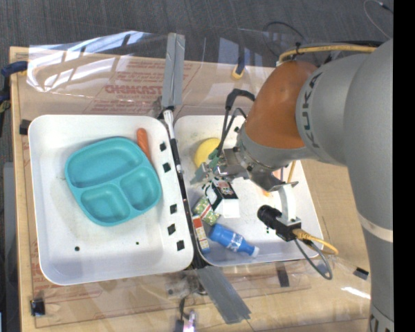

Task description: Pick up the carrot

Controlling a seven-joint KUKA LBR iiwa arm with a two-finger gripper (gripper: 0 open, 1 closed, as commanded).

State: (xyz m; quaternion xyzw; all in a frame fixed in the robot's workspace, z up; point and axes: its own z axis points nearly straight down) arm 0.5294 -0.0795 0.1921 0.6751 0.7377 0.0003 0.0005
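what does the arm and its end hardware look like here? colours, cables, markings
The arm is bulky and rounded: grey shell, dark KUKA lettering, and a glossy orange band above the wrist. Thin black cables loop beside the wrist. A black cylindrical fitting with a yellow cable sticks out below. The gripper is a cluttered metal-and-black assembly.

Two bins, one carrot, one plate

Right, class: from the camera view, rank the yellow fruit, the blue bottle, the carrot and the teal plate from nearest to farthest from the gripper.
Taking the gripper as it sits low in the right bin:
1. Yellow fruit, just above it in the right bin.
2. Blue bottle, below it at the right bin's lower edge.
3. Carrot, across the divider in the left bin.
4. Teal plate, in the middle of the left bin.
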